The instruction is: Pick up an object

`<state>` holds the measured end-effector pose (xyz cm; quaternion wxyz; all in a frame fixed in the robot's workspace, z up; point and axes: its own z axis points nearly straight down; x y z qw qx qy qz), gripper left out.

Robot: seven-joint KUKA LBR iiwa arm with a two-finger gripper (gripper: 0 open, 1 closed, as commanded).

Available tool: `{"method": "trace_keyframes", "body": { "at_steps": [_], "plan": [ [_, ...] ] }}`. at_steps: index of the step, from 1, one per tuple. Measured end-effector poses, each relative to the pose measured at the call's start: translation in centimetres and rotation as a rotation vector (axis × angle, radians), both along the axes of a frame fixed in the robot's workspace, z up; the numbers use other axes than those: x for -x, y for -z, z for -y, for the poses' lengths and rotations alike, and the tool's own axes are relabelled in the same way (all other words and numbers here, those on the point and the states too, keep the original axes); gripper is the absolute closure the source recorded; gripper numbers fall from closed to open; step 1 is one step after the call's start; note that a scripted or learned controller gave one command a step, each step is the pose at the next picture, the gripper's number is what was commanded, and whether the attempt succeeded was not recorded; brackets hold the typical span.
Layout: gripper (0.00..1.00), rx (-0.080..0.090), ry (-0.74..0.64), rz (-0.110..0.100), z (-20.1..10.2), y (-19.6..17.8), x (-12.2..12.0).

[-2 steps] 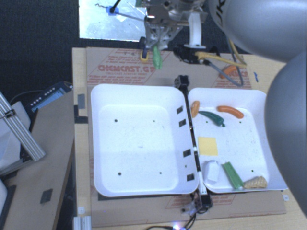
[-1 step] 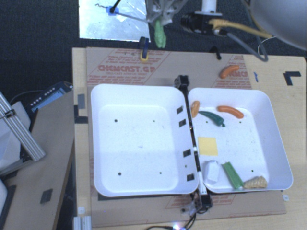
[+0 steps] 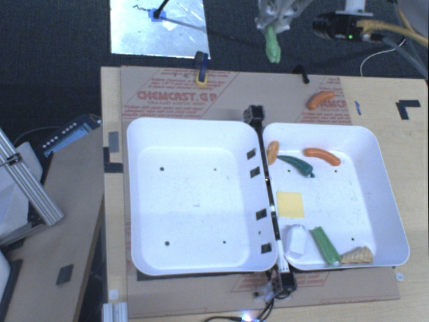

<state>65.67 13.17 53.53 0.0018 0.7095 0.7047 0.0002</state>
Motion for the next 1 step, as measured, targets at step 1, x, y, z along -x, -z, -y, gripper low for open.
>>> {"method": "trace_keyframes", "body": {
  "at_steps": [1],
  "plan": [
    [1.0,-0.001,-0.013,-0.018,-4.39,14.4,2.18]
  ]
}}
